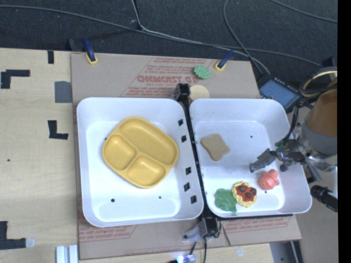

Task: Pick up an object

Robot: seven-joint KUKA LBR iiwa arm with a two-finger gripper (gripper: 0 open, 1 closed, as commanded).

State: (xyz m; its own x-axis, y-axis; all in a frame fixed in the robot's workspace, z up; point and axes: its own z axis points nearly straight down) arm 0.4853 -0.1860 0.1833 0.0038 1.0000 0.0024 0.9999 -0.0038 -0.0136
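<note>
The right bin (241, 109) holds a tan toast slice (214, 146), a pink-red toy (268, 179), a yellow and red pizza-like toy (244, 193) and a green leaf piece (224, 200). My gripper (270, 166) hangs over the right side of this bin, just above the pink-red toy. Its fingers are spread open with nothing between them; one dark finger (260, 162) points left toward the bin's middle. The toast lies apart from it, to the left.
In the left bin (88, 163) lies a yellow divided plate (140, 151). A green dotted piece (202, 71) and a beige disc (199, 91) rest on the cardboard behind the bins. Cables run across the dark floor at the back.
</note>
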